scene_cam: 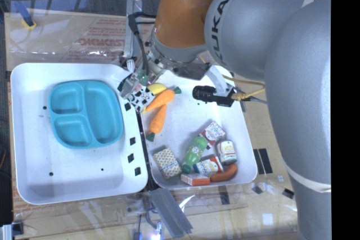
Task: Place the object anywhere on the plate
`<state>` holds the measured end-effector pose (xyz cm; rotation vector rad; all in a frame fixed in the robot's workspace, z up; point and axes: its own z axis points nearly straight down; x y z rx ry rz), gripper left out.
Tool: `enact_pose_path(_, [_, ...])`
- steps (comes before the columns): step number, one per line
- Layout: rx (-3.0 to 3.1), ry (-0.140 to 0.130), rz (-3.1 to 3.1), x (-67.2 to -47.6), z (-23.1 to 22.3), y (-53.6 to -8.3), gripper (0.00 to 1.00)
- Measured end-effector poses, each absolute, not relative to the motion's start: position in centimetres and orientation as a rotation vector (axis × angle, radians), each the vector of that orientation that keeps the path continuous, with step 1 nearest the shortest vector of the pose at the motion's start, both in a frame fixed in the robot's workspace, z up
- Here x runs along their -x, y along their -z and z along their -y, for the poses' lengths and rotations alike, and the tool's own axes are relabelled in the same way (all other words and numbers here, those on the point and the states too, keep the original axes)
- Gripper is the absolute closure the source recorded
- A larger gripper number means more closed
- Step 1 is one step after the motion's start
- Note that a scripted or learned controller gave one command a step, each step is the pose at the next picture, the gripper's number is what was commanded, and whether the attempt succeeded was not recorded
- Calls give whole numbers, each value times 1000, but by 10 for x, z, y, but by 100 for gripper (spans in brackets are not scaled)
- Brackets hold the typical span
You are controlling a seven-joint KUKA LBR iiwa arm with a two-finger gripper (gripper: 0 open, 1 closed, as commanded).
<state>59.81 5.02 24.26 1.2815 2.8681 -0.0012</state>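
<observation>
Filling the right and upper right of the frame, the grey arm curves down to its gripper at the upper-left corner of the right bin — whether it is spread or pinched I cannot tell. In the left bin, left of centre, lies the blue divided plate. Two carrots lie just beside the gripper, a yellow piece touching the upper one. Small packets, a green bottle and a sausage crowd the right bin's lower part.
</observation>
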Motion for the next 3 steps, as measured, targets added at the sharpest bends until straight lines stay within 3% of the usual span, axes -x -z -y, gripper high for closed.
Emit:
enact_pose_path(1, [-1073,3,-2955,-591,-21,-195,100])
enact_pose_path(2, [-1074,2,-2954,-591,-20,-195,0])
enact_pose_path(3, [-1091,2,-2948,-564,-15,-191,0])
